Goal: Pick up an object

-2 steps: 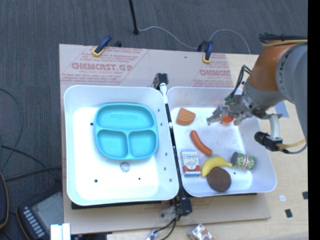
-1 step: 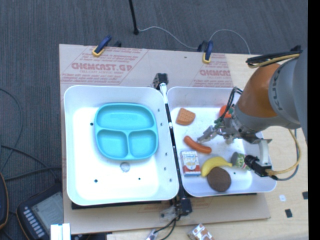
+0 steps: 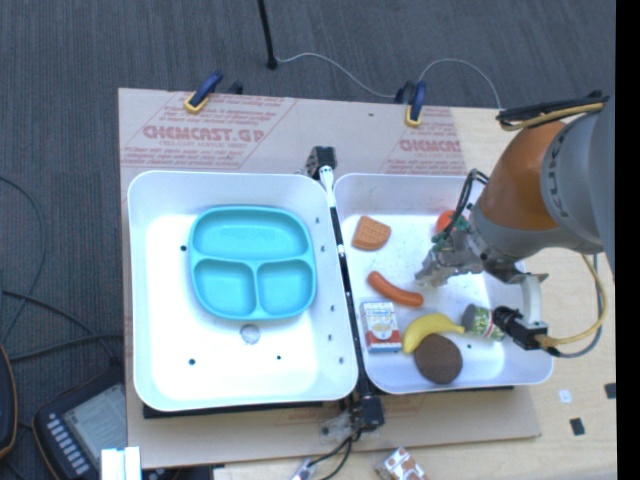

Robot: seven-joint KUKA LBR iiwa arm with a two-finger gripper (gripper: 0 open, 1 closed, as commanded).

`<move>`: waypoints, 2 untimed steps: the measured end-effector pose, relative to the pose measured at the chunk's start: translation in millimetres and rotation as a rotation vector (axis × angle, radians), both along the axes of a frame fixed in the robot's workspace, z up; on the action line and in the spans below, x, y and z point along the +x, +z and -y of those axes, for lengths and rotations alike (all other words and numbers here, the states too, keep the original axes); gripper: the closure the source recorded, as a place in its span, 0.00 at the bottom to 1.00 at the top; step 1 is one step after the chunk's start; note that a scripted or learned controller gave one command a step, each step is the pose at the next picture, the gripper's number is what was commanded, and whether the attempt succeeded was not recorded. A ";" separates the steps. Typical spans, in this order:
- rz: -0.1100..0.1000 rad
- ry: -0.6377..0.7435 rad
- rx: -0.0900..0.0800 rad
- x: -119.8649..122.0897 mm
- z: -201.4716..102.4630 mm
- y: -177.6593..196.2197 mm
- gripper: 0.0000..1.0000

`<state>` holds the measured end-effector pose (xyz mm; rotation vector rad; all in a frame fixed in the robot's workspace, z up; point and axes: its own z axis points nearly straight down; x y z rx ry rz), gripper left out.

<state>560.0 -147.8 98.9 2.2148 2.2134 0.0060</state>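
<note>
- A turquoise divided plate is being carried by the left bin; three compartments are seen in it, one wide at the top and two smaller below.
- A small grey round piece is lying just below the plate on the bin floor.
- The two bins are being kept side by side on the desk, their rims touching along the middle.
- In the right bin, near its left wall, a small red-and-white carton is lying flat, printed face up.
- Above it, an orange-brown toast-shaped piece is resting near the upper left of that bin.
- Between the two, a reddish-orange sausage, long and slightly curved, is lying at a slant.
- A yellow banana is curving just right of the carton, and a dark brown round piece is touching it from below.
- The tool is being held low over the bin floor, just right of the sausage's end; whether it is apart or together cannot be told, and nothing is seen between its tips.
- A small red-orange thing is partly hidden behind the wrist.
- A green-and-white small item is lying right of the banana.
</note>
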 end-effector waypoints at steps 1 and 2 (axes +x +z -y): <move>0.000 0.000 0.000 -0.2 -0.1 -0.2 0.00; -0.001 0.000 0.000 -0.1 -0.2 9.3 1.00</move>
